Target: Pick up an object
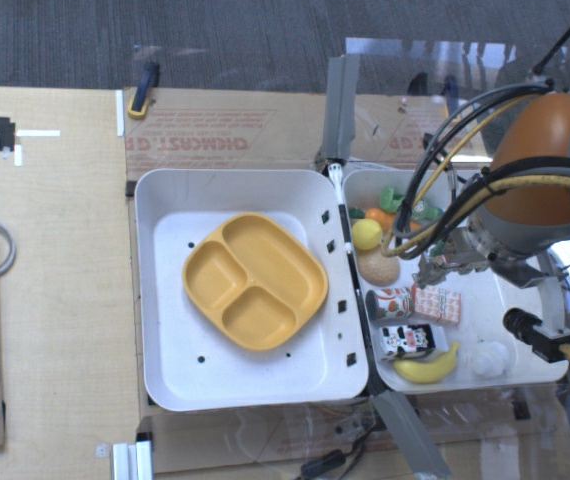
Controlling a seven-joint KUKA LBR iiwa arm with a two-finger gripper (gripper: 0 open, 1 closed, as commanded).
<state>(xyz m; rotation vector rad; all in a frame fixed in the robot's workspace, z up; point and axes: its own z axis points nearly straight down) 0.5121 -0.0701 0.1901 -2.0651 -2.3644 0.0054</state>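
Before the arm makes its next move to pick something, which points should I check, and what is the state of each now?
1. Objects available in right bin: ok; banana, lemon, small carton lie there.
2. End effector over right bin: ok, above the red-white packet.
3. Object already held: cannot tell.
4. Cables free of objects: cannot tell; they hang low over the bin's far corner.
5. Yellow divided plate sits in left bin, away from the arm: ok.

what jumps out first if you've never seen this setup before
The big yellow divided plate lies alone in the left white bin. The right bin is crowded with small items, among them a banana near its front edge and a lemon, with the grey and orange arm over them.
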